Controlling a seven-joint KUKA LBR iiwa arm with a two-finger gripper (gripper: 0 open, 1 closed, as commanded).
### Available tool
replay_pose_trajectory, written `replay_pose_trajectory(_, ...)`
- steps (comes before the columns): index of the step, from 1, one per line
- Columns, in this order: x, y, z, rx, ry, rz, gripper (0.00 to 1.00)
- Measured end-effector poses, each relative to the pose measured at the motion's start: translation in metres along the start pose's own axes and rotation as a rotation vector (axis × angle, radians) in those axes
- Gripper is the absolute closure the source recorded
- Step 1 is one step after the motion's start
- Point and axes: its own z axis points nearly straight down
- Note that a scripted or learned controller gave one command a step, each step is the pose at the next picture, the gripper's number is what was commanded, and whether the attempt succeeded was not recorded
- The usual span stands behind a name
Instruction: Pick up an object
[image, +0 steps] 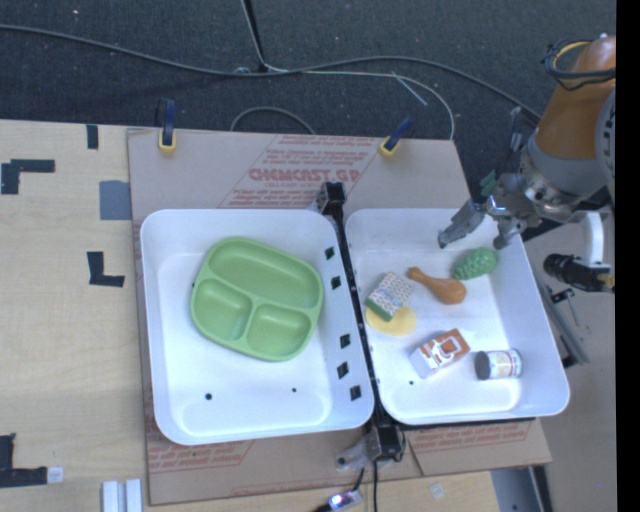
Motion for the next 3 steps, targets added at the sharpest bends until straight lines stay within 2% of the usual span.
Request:
replay_pose_trajectory(1, 0.001, 0.003, -0.008, -0.013, -0.002, -0.003, 0.0)
replay_pose_trajectory(2, 0.004, 0.003, 0.036, -0.009, -0.002, -0.004, 0.0)
replay_pose_trajectory(3, 0.008, -0.004, 0.098, -0.008, -0.002, -0.004, 0.0)
